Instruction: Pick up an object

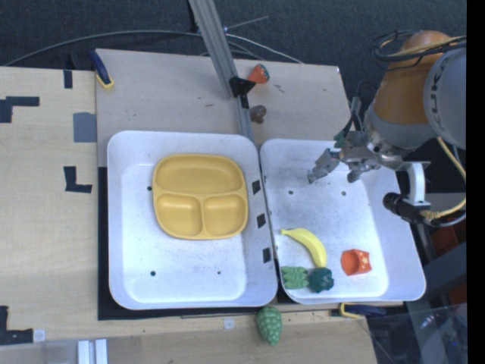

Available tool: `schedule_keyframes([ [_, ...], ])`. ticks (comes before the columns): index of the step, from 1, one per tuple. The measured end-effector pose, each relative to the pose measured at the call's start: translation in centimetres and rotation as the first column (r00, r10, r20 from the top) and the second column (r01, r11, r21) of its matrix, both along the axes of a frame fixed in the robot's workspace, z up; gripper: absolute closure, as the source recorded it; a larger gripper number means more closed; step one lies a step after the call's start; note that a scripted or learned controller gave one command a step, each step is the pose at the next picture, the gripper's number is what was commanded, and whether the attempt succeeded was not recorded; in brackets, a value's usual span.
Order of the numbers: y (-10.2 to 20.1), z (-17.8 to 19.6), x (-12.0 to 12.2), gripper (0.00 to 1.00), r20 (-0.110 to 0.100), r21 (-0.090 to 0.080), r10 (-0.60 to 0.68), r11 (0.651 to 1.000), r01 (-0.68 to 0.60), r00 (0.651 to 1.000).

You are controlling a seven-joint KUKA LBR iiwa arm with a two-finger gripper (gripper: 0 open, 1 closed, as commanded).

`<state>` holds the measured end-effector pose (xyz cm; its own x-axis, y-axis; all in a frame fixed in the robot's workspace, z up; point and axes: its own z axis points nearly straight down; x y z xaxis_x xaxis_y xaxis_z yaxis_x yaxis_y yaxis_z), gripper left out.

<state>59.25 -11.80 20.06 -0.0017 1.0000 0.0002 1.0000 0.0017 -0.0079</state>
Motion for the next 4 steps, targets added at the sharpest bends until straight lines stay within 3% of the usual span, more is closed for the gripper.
schedule_keyframes([
  [2,0.3,-11.3,-0.5,0.00,0.008,-0.002,0.000,1.000,0.000,1.000],
  [3,0.3,-10.2,-0.5,1.00,0.007,-0.001,0.001,1.000,-0.001,1.000],
  [4,-0.3,-4.1,-0.7,1.00,0.012,-0.002,-0.001,1.000,0.001,1.000],
])
